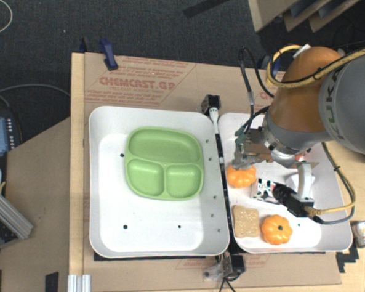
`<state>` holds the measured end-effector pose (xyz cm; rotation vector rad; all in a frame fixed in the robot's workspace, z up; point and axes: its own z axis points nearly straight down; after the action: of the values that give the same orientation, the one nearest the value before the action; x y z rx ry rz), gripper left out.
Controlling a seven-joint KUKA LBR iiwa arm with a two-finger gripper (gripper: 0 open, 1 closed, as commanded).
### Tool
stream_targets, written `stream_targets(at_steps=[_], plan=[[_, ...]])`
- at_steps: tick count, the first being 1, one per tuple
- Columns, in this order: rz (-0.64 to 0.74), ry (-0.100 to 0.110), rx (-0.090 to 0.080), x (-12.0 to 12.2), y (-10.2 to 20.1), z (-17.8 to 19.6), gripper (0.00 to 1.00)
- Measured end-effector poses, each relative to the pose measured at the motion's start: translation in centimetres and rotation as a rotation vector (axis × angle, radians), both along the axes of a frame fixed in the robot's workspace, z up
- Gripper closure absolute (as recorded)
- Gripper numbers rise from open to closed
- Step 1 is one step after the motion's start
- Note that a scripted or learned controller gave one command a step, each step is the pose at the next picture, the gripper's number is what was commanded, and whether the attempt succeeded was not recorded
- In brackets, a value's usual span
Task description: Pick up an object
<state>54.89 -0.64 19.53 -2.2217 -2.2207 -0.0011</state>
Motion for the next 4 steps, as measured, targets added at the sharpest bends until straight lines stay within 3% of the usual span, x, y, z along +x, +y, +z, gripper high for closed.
stream_targets(at_steps=[1,2,3,4], plan=[[0.012,-0.002,0.004,0.0,10.7,1.1,1.00],[0.010,0.010,0.001,-3.0,18.6,-3.6,1.00],[0.009,-0.010,0.006,-3.7,23.6,6.8,1.00],[0.002,-0.017,0.005,1.0,23.1,19.7,1.00]])
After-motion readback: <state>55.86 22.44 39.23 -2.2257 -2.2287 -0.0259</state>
